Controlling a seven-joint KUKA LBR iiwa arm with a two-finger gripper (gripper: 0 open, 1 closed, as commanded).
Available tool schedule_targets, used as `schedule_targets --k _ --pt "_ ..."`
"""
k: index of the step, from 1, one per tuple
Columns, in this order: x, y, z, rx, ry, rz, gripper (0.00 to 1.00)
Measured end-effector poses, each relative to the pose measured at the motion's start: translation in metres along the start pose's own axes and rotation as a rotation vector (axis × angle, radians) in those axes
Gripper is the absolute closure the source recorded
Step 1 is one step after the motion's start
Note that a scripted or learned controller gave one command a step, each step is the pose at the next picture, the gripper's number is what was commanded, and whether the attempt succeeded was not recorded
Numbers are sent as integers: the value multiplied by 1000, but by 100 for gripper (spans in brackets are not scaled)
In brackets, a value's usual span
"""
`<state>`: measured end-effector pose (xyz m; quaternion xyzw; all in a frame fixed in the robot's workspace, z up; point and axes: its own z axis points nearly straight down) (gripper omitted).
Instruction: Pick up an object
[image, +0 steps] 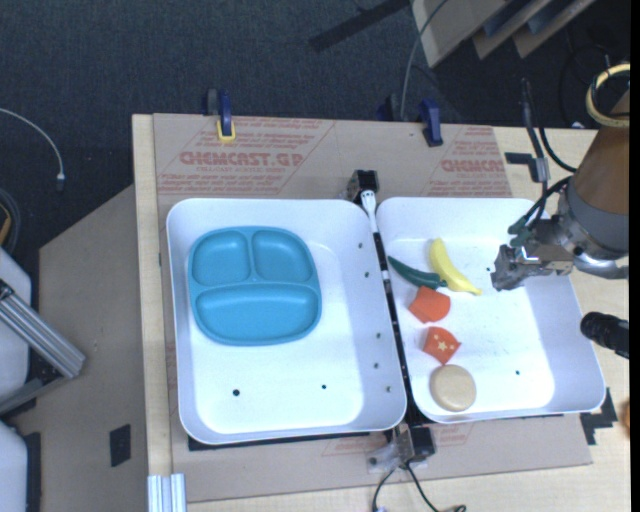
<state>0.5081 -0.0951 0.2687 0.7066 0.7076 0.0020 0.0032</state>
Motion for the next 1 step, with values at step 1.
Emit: schedule_targets --k 1 --pt "57 3 17 10 4 -4 100"
